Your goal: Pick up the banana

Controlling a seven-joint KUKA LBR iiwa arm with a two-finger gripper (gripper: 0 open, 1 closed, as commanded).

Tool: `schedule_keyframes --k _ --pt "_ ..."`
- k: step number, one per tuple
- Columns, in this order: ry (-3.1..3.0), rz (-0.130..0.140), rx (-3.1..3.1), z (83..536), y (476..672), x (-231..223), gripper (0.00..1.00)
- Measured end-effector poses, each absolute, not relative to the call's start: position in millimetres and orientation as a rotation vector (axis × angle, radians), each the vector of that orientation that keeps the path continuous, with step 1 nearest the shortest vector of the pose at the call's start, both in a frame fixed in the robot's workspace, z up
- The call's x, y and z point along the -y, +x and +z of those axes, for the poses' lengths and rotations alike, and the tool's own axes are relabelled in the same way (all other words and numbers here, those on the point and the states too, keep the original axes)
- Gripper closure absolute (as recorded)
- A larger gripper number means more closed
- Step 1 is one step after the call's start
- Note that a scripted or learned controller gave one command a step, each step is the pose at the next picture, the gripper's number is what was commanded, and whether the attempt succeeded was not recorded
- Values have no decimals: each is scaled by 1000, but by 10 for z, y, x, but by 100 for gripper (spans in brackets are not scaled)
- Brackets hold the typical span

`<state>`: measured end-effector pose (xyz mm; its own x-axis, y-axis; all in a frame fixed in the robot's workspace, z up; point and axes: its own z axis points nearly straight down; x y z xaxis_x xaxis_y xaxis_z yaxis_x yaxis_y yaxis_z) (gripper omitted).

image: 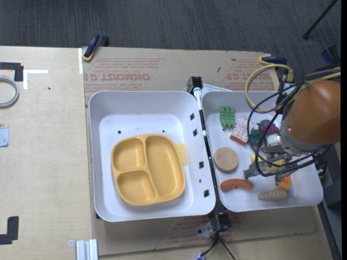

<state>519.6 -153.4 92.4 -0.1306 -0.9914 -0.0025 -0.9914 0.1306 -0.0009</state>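
Observation:
The arm's orange band and wrist hang low over the right bin (303,199). My gripper (267,167) is down among the items at the bin's right side. A yellow strip that looks like the banana (275,159) shows just under the wrist, mostly hidden by the gripper and its cables. Whether anything is held is hidden.
The right bin also holds a green toy (227,117), a pink wafer (239,131), purple grapes (265,128), a round tan biscuit (225,159), a red sausage (236,185), a bread piece (272,195) and an orange carrot (284,183). A yellow divided plate (147,169) lies in the left bin (103,145).

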Motion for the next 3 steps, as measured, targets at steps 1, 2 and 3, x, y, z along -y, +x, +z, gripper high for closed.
schedule_keyframes --k 1,2,3 --pt "-2054 0 -2372 926 5529 1619 0" --pt "-1780 0 -2583 1104 5694 1552 0" --pt "-2113 1 -2321 924 5510 1446 0"
